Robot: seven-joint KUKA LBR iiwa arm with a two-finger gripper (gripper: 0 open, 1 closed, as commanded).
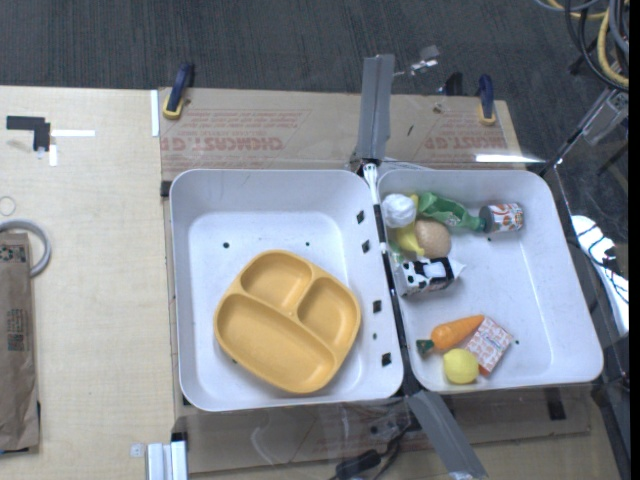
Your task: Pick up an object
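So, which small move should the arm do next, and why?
Probably reach in over the right bin and come down toward the small can. It lies apart from the crowded pile by the divider, with bare floor around it, so it looks easiest to grasp.

**One fixed camera, high over the bench, looking down at a slant**

The single view looks from above and somewhat from the near side, so the far edge of the bench sits at the top of the frame with dark floor beyond it. It stands back far enough to take in both white bins whole: the left bin (pixel 190 298) and the right bin (pixel 560 298) lie side by side around the middle, meeting at a central seam. The wooden table surface (pixel 80 268) extends to the left edge
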